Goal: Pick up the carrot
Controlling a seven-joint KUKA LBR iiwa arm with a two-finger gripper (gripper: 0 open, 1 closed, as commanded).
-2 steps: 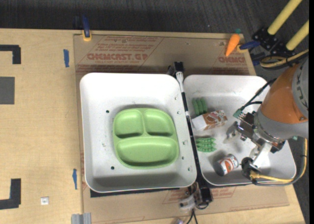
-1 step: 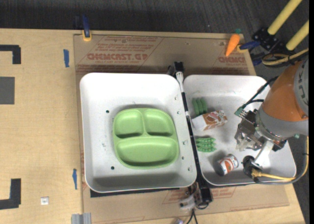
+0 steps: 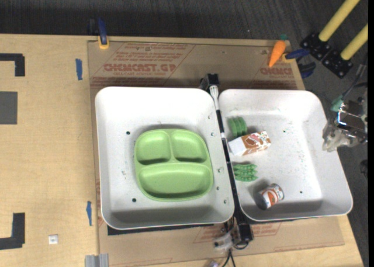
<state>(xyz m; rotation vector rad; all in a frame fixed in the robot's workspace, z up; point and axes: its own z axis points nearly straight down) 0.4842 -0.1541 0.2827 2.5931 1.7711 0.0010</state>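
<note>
The carrot (image 3: 276,53), orange with a small green top, lies on the brown cardboard behind the right bin (image 3: 304,105), outside it and near its far rim. My gripper (image 3: 340,128) hangs at the right edge of the view, over the right rim of that bin, well in front of and to the right of the carrot. Nothing is visibly held in it.
In the right bin lie a small white and orange carton (image 3: 250,143), two green pieces (image 3: 237,125) (image 3: 245,171) and a can (image 3: 270,195). The left bin (image 3: 117,114) holds a green divided plate (image 3: 173,163). Blue clamps (image 3: 299,54) and yellow poles (image 3: 345,9) stand at the back right.
</note>
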